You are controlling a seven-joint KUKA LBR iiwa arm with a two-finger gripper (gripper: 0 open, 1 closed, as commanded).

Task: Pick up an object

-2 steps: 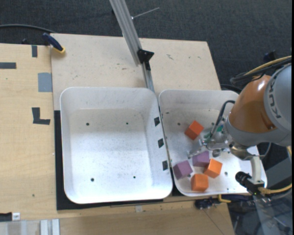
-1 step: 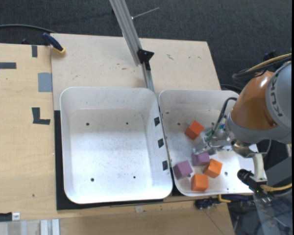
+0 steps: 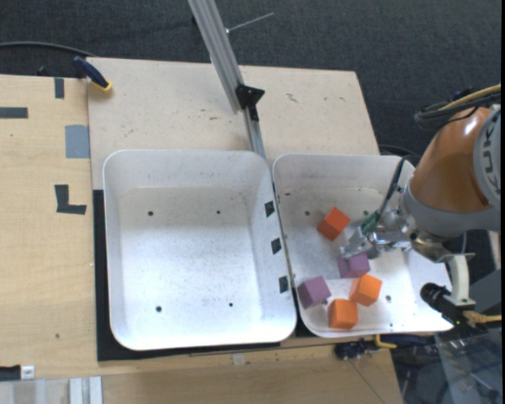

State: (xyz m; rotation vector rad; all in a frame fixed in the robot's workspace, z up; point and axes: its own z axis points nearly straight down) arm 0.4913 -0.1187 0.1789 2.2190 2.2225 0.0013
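A: Where are we on the pick?

B: End effector [image 3: 359,241] is down inside the right bin [image 3: 404,310], arm coming in from 3 o'clock. The metal tip sits between the orange cube at the top [image 3: 334,223] and the purple cube below it [image 3: 353,265].

A: Which one's the target?

B: We'd call it the purple cube. It lies at roughly 6 o'clock from the tip, just beside it, possibly touching. The orange one is at about 10 o'clock, near but apart.

A: Holding anything?

B: We can't tell. The tip reads as a grey blur from this angle, so whether it's wide, narrow or clamped is not readable. We see nothing clearly between its parts, so we're not claiming a grasp.

A: Long axis on the cube?

B: None worth using, it's a block, about square from above, turned a little off the bin walls. Approach angle matters less than centring.

A: Other clutter?

B: Three more at the 6 to 7 o'clock side: a second purple cube [image 3: 314,290] toward the divider, and two orange cubes [image 3: 366,289] [image 3: 343,313] near the front wall. All apart from the tip. Left bin [image 3: 126,225] isn't in play.

A: So the move?

B: Our judgement: a small shift toward 6 o'clock to sit over the purple cube, then close. Risk is nudging it into the lower orange cubes instead of straddling it.
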